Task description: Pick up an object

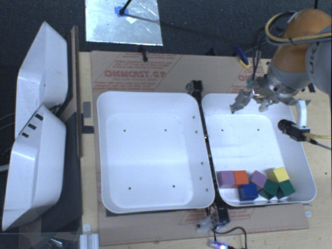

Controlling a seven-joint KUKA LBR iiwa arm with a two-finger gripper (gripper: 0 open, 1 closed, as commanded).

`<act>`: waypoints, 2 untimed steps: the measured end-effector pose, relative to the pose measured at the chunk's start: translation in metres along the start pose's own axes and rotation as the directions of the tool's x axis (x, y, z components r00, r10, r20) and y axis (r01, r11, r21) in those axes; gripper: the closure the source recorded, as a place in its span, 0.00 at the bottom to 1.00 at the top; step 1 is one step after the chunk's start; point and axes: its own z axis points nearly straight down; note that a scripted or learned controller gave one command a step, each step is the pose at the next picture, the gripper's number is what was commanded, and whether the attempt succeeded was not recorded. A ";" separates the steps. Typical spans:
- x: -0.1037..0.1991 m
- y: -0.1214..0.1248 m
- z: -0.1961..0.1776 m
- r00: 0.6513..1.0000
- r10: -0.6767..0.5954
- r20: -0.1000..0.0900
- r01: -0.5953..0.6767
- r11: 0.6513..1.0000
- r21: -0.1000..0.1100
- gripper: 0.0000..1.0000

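Plainly, nothing has yet been picked up: the candidate objects are gathered in the near corner of the right bin (259, 126), against its front wall. An orange block (240, 177) is flanked by two purple blocks (225, 178), with a blue block (248, 191) just in front of them, two green blocks (270, 188) to the right, and a yellow block (280, 174) resting at the back of that cluster. Most of them are touching or nearly so.

The hand (252, 102) is held over the far rim of the same bin, well apart from the cluster. Its two fingers are seen spread apart, and nothing is held between them. The grey arm with its orange band (303, 27) reaches in from the right. The left bin (150, 149) sits beside the right one on the table (137, 71).

Trouble is likely to be caused by the crowding. If the fingers are lowered onto one block, a neighbour could be struck or wedged, and the grasp could be spoiled or two blocks nudged apart. Because the cluster is pressed close to the front wall and corner, a finger could also be blocked by the bin's rim, and a closure on air would follow.
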 end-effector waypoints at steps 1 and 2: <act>0.016 -0.070 0.080 1.000 0.001 -0.001 -0.001 1.000 0.008 0.00; 0.015 -0.067 0.066 1.000 0.001 0.000 -0.001 1.000 -0.001 1.00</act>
